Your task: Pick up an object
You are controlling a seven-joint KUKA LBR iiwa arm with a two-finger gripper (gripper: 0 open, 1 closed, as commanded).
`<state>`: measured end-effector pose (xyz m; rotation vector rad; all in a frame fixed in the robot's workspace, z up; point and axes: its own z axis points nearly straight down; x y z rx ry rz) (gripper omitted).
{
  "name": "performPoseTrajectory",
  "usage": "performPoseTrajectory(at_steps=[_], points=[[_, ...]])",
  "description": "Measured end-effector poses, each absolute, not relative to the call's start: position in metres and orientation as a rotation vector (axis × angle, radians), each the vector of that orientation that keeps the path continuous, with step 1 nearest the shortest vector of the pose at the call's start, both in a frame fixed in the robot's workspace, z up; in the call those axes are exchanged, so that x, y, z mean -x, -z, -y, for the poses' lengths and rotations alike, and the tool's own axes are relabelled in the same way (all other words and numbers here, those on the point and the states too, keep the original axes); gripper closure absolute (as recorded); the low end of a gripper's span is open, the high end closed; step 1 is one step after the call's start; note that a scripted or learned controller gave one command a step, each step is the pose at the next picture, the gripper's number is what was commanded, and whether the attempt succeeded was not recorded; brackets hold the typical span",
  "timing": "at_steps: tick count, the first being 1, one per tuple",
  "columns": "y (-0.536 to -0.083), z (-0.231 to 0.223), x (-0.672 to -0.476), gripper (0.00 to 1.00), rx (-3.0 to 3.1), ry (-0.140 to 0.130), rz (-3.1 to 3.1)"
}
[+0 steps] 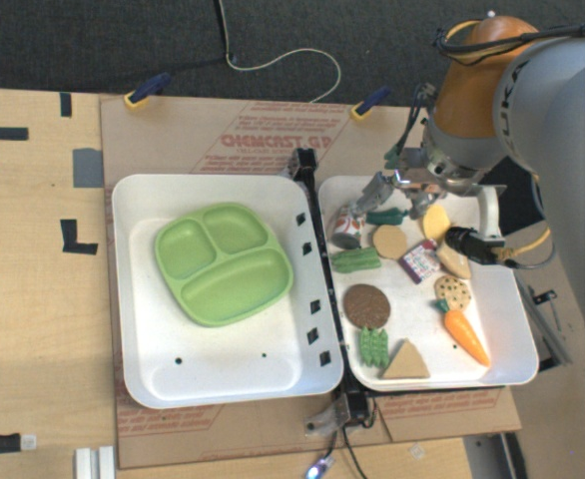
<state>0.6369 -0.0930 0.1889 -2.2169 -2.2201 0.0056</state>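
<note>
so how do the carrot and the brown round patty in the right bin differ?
The carrot is orange, long and tapered; the brown patty is a dark flat disc. The carrot lies near the right bin's right wall, below a chip cookie; the patty lies towards the left wall, above green beans. Both are toy food, lying free of the gripper.

A bench setting seen from above, under even light.

A light wooden bench top [33,297] is covered in the middle by a brown cardboard sheet [223,138] printed with red lettering and held at its far edge by a yellow clamp [145,90] and a blue clamp [372,99]. Black tape marks [73,238] are seen on the wood. Dark carpet [93,18] lies beyond, crossed by a thin white cable [273,63].
</note>
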Motion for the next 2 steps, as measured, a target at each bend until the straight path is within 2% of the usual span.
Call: performPoseTrajectory(at_steps=[1,2], points=[[-0.115,0.104,-0.584,0.0,2.215,-0.015,2.211],[-0.081,0.094,-0.556,0.0,2.219,-0.006,2.221]])
